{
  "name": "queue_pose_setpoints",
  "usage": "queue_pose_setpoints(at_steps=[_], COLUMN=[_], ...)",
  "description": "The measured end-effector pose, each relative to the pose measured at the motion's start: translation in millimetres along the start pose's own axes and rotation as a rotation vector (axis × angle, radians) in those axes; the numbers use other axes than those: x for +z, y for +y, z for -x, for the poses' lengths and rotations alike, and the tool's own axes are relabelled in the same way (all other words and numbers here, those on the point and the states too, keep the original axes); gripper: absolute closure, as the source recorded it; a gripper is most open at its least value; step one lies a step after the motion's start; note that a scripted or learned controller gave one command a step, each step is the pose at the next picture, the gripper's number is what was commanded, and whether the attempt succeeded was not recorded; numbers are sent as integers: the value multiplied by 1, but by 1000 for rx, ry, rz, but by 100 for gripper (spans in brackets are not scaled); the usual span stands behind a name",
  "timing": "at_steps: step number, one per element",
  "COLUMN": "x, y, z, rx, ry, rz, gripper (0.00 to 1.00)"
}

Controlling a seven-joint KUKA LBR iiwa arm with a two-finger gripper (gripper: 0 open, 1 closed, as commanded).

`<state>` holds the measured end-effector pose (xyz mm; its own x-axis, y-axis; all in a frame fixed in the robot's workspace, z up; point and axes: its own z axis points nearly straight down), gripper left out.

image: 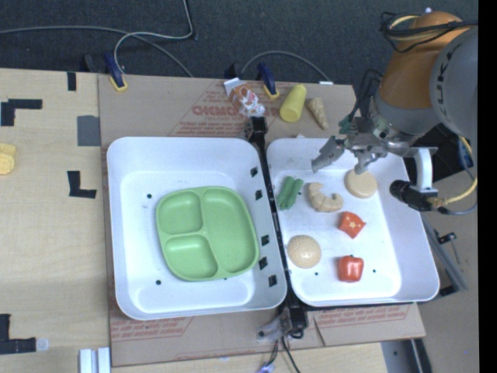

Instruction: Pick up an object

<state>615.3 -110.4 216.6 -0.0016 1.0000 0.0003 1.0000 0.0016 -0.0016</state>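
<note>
Arm [423,68]: grey with an orange band, comes in from the upper right of the frame and bends down over the upper part of the right bin.
Gripper [346,158]: hangs above the upper middle of the right bin; its two fingers are spread apart with nothing between them, one finger [326,155] pointing lower left, the other just above the round cream disc.
Right bin [404,286]: shallow, white, right half of the frame.
Green bean [289,192]: lies at the left side of the right bin, near the divider.
Beige twisted piece [324,199]: just right of the green bean, middle of the bin.
Round cream disc [361,183]: upper right part of the bin, right of the beige piece, just under the gripper.
Small red piece [351,224]: below the disc.
Red pepper [350,268]: lower part of the bin, below the small red piece.
Tan ball [304,251]: lower left part of the bin.
Left bin [132,162]: white, centre left of the frame.
Green tray [206,232]: three compartments, lies in the left bin.
Yellow cylinder [293,103]: on the cardboard above the right bin, a tan cone [318,112] just beside it.
</note>
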Motion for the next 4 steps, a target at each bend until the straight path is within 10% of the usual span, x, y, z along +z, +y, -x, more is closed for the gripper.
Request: queue_pose_setpoints(at_steps=[2,3,4], x=[130,119,120], y=[-54,-53,-53], z=[85,86,86], rx=[1,1,1], ry=[-1,-4,-4], rz=[3,7,6], gripper=[0,100,0])
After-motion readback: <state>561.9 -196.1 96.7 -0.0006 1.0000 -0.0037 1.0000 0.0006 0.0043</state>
